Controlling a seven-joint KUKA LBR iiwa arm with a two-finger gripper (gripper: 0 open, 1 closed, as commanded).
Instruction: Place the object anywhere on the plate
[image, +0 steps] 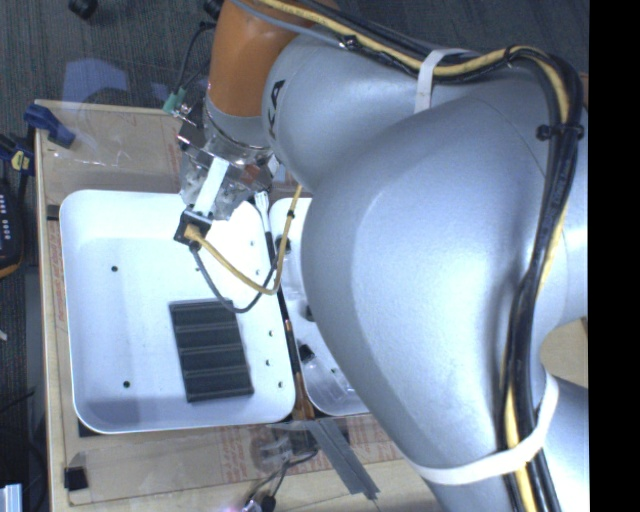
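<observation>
A dark grey ribbed rectangular object (210, 350) lies flat near the front of the left white bin (100, 300). My gripper (228, 190) hangs over the far right part of that bin, well behind the ribbed object and apart from it. Nothing shows under the gripper. The big grey arm (430, 260) covers most of the right bin (290, 215). At that bin's front left, a pale, shiny curved piece (328, 388) peeks out below the arm; it may be the plate's rim.
The two bins meet at a dark seam (286, 330). Wooden bench (130, 460) shows in front of the bins, with a grey metal bracket (340, 455) on it. A blue clamp (45, 125) sits at the bench's far left corner.
</observation>
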